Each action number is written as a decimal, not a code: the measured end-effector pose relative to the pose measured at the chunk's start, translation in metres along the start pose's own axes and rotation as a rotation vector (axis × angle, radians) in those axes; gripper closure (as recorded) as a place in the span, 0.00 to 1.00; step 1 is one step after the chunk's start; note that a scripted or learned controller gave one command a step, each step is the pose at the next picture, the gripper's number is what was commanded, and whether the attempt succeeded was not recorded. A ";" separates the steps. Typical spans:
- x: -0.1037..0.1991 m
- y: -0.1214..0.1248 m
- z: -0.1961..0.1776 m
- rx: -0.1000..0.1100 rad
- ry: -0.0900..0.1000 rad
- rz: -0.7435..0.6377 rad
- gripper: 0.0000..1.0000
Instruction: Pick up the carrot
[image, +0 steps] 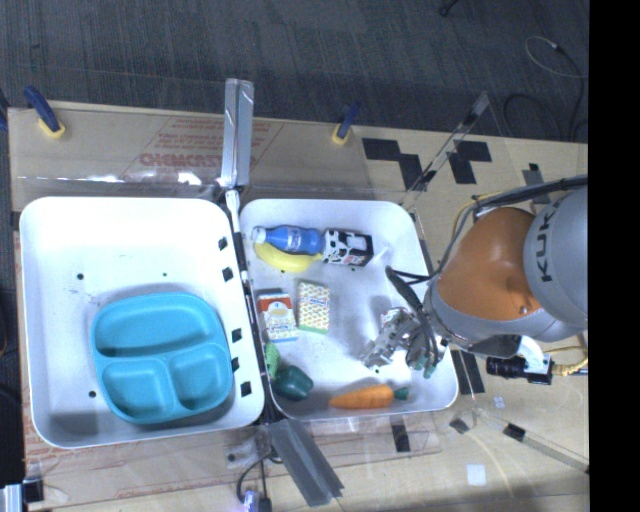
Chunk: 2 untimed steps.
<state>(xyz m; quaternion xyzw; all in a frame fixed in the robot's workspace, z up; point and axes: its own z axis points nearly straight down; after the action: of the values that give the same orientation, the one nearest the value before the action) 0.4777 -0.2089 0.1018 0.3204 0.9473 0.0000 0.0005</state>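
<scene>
1. We see the carrot (364, 398) lying flat on the floor of the right bin (400, 222), close to the near wall, its green end pointing toward the arm's side. A dark green vegetable (291, 381) sits just beside its other end.
2. We judge the step in hand to be the approach: the end effector (398, 340) hangs just above and behind the carrot, with nothing between its fingers that we can make out.
3. We cannot tell whether the end effector is spread or pressed together; it reads as a grey tangle.
4. The next move, in our view, calls for shifting toward the near wall, aligning across the carrot's length, then descending.
5. The arm (500, 275) reaches in from the right, its orange band over the bin's rim, wrist angled down into the bin.
6. Farther back lie 2 small cartons (297, 312), a banana (284, 260) and a blue bottle (293, 239), well apart from the carrot.
</scene>
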 end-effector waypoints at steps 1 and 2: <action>-0.001 0.000 0.009 0.000 0.001 -0.044 1.00; 0.000 0.000 0.001 0.000 0.000 -0.084 1.00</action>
<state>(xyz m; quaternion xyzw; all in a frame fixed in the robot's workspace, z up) 0.4778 -0.2088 0.1013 0.2804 0.9599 0.0001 0.0003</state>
